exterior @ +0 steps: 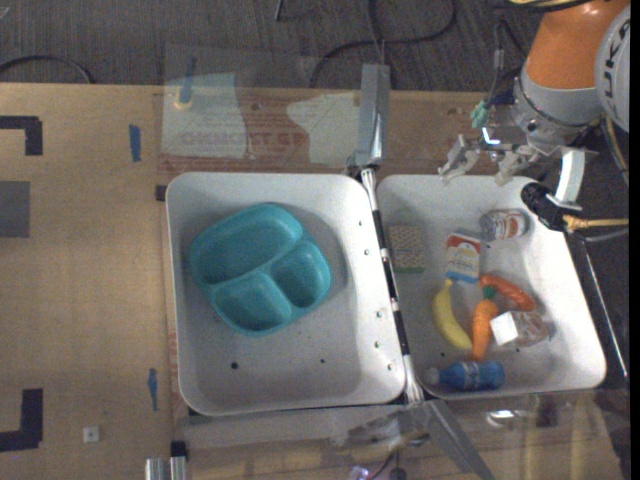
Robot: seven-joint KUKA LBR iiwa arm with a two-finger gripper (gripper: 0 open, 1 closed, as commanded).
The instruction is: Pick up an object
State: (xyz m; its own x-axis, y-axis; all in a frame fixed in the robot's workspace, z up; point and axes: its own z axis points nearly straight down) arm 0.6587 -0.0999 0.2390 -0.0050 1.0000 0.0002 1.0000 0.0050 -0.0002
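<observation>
On the table (80,298), the left bin (200,368) holds a divided plate (260,266); the right bin (580,358) holds a banana (450,318), carrots (483,326) and a bottle (470,375).

The grey arm (585,43) enters from two o'clock; its gripper (487,160) hangs with fingers spread, holding nothing.

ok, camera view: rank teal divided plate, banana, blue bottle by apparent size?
1. Teal divided plate, in the left bin, largest by far.
2. Banana and blue bottle, both in the right bin, look about equal; I won't rank them.
</observation>
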